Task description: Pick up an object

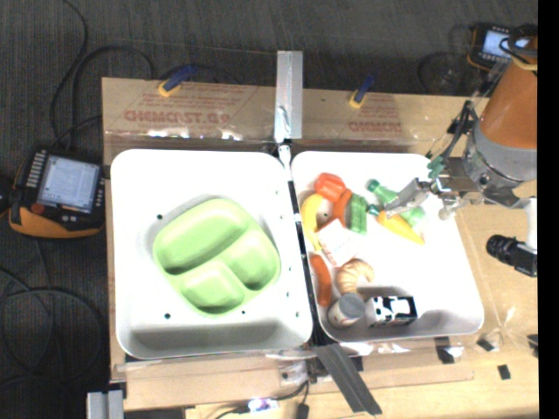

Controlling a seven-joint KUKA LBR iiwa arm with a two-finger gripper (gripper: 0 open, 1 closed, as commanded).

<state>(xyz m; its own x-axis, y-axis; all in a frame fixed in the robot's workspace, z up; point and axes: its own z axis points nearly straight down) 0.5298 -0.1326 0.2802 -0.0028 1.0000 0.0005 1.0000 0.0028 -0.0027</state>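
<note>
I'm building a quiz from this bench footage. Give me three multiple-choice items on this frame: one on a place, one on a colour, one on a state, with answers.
1. Where does the divided tray lie?
A. left bin
B. right bin
C. on the floor

2. What colour is the divided tray?
A. red
B. blue
C. light green

3. How does the arm's claw stand relative to the right bin?
A. parked over the left bin
B. over the right bin's upper right part, by a yellow item
C. off beyond the bench

Answers:
1. A: the tray rests inside the left bin.
2. C: its surface is pale green.
3. B: the claw sits above the right bin next to the yellow item.
</note>
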